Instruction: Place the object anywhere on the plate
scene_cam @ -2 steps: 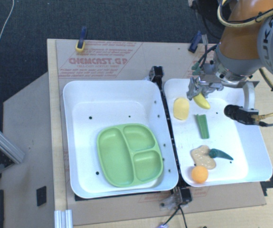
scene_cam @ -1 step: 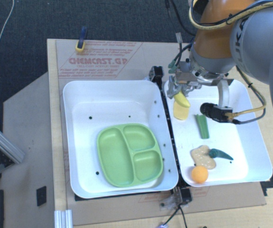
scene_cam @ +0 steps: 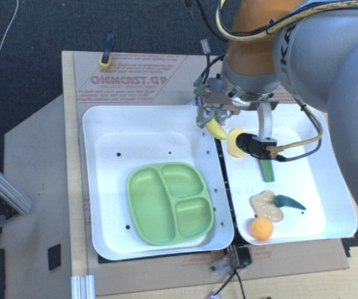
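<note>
Fingers (scene_cam: 208, 118) of the grey arm's gripper (scene_cam: 212, 122) hang over the seam between the two shallow white bins, and a small yellow banana-shaped toy (scene_cam: 216, 129) sits at their tips, its upper end tucked up against them; whether they truly pinch it or how far apart they stand, I cannot tell. The toy is above the right edge of the left white bin (scene_cam: 98, 167), up and to the right of the light green, three-compartment plastic plate (scene_cam: 169, 202), which lies in that bin's lower middle and is apart from the toy. In the right white bin (scene_cam: 328, 210) lie a pale yellow round piece (scene_cam: 235, 143), a green stick-like piece (scene_cam: 266, 169), a beige lumpy piece (scene_cam: 267, 205), a dark teal pepper-shaped piece (scene_cam: 289, 202) and an orange ball (scene_cam: 262, 228). Both bins rest on a table (scene_cam: 79, 92) covered with brown printed board, with a yellow and blue clamp (scene_cam: 107, 52) at its far edge and dark carpet (scene_cam: 42, 17) beyond. The toy is short, curved and glossy yellow.
</note>
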{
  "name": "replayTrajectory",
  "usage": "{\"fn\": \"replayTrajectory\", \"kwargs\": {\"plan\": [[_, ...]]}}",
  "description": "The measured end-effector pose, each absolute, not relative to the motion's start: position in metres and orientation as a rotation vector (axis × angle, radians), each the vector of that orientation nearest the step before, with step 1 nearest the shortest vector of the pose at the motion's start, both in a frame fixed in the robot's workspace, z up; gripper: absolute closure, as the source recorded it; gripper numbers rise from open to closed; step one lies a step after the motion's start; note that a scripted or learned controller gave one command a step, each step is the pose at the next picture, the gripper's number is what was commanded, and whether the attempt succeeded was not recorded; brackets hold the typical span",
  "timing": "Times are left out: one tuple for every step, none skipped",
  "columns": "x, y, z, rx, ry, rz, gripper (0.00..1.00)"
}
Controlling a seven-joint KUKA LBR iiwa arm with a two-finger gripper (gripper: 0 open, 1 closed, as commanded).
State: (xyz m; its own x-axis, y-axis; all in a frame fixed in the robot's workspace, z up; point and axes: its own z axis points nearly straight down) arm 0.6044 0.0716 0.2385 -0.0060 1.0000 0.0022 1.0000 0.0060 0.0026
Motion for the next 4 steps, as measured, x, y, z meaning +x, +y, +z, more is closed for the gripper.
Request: {"fn": "replayTrajectory", "kwargs": {"plan": [[0.589, 0.121, 0.215, 2.220, 2.230, -0.005, 1.00], [0.602, 0.128, 0.222, 2.219, 2.222, 0.003, 1.00], [0.595, 0.115, 0.235, 2.221, 2.219, 0.003, 1.00], [0.595, 0.116, 0.233, 2.221, 2.220, 0.000, 0.00]]}}
